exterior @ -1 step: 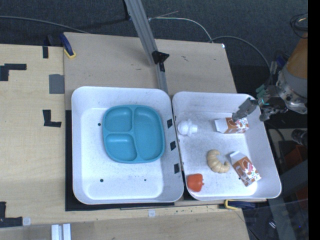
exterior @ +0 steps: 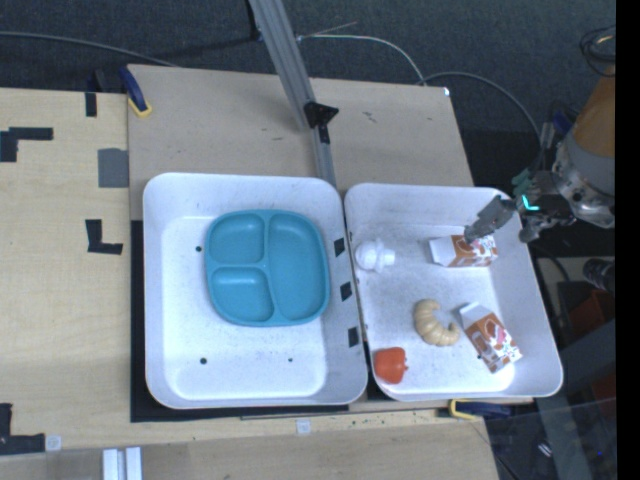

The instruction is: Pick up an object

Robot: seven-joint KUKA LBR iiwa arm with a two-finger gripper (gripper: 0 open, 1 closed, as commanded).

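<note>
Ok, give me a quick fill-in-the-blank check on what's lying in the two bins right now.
1. The blue divided tray lies in the ____ bin.
2. The croissant lies in the ____ bin.
3. The red-orange item sits near that bin's front-____ corner.
4. The end effector hovers by the upper of the two small ____.

Missing words: left; right; left; cartons

Two bins sit side by side on the desk. The left bin holds a divided plate. In the right bin, a small bottle lies near the left wall, a carton toward the back, a croissant in the middle with a second carton just right of it, and a tomato in the front-left corner.
</note>
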